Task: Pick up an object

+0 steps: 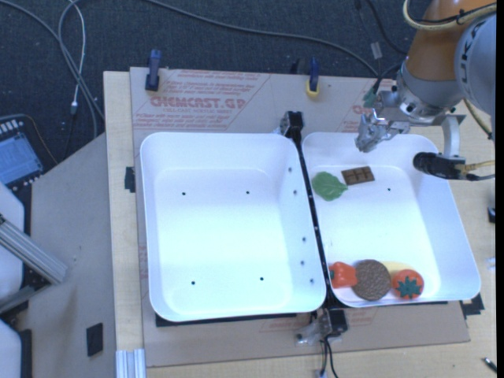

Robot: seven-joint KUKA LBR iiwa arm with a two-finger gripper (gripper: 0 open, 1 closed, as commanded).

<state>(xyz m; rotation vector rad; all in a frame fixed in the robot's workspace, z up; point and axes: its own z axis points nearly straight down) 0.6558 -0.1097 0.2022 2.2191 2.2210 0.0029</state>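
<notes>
Here, the gripper (368, 140) hangs over the right bin (441, 235) at its 12 o'clock edge, open or shut unclear, brown bar (358, 176) and green leaf (328, 186) just below at 6 o'clock, round cookie (371, 280) between two red toys at the near edge.

1. Illumination is bright and even, apparently from overhead; both white bins (228, 219) render near-white, with little surface detail.
2. Shadows are soft and short: faint grey shading lines the bin walls, including the wall just below the gripper (368, 138).
3. The orange band (449, 22) above the gripper carries a mild sheen.
4. Focus is slightly soft overall; printed lettering on the board (197, 101), far left of the gripper, is blurred.
</notes>
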